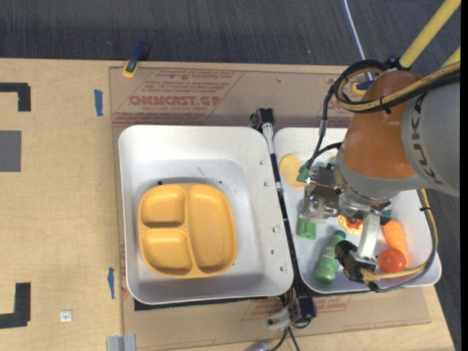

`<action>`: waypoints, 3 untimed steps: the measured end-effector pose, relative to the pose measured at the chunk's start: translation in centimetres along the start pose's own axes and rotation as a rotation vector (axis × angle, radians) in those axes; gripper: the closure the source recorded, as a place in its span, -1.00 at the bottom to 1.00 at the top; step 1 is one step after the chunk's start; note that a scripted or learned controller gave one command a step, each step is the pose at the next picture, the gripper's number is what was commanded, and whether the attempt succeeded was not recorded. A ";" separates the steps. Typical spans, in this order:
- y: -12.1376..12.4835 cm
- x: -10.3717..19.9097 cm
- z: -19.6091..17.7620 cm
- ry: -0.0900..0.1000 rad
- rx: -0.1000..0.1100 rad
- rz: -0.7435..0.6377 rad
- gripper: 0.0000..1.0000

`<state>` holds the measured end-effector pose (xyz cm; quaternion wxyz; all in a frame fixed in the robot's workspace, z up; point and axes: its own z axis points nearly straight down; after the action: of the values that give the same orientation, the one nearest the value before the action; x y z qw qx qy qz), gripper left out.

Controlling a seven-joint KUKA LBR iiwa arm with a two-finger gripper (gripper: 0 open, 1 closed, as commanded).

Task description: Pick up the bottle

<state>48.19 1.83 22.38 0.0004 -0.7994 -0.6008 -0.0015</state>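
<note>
Nearest my side of the bench lies the small green plastic bottle (327, 268), which I take to be the target. It rests on its side in the shallow white right-hand bin (433, 268), close to the front rim. It sits just below the pincer (338, 212) as I see it, slightly toward the left bin, and apart from it. A black looped cable (354, 262) hangs off the wrist right against the bottle's upper end.

I cannot tell whether the pincer is open or closed, because the grey and orange wrist covers most of it, and nothing visibly sits in its grip. I judge the step in hand to be the approach. To do it well, I would shift the pincer toward the front rim until it stands over the bottle's body, turn it square across the bottle's long axis, then descend. The cable must stay off the bottle.

Just left of the pincer lies a small green block (306, 229), easy to confuse with the target. To the right are an orange carrot-shaped toy (395, 232) and a red ball (393, 259). Beyond the pincer rests a pale yellow round piece (290, 168). Well to the left, a yellow divided plastic tray (188, 229) sits in the other white bin (131, 196).
</note>
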 end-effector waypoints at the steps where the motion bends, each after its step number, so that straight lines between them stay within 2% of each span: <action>1: 0.0 0.0 0.0 0.000 0.000 0.000 -1.00; 2: 0.1 0.1 -1.0 0.001 -0.002 -0.001 1.00; 3: 0.1 0.1 -1.0 0.001 -0.002 0.000 -1.00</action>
<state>48.28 1.87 23.41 -0.0001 -0.7993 -0.6009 -0.0026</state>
